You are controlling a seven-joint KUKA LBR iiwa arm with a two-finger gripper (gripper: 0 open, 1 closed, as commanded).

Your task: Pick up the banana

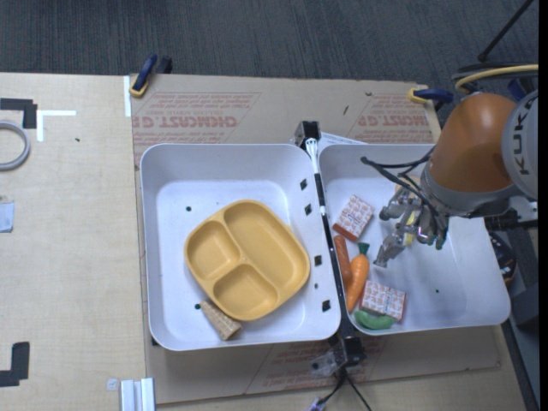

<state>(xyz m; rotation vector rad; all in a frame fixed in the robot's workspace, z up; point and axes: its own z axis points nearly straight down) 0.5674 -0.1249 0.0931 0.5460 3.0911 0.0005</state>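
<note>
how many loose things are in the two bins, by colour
yellow: 1, divided plate
tan: 1, bread piece
orange: 1, carrot
reddish brown: 1, sausage
green: 1, item
red and white: 2, packet, packet
total: 7

two white bins (154, 229), one yellow plate (247, 259), two patterned packets (354, 217), one carrot (357, 279)

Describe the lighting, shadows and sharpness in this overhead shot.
Camera view: even, soft light with no harsh glare on the white bins; the yellow divided plate casts a faint shadow; the gripper looks slightly blurred and cluttered, while the carrot and snack packets are fairly sharp; the orange band shows a mild sheen.
</note>
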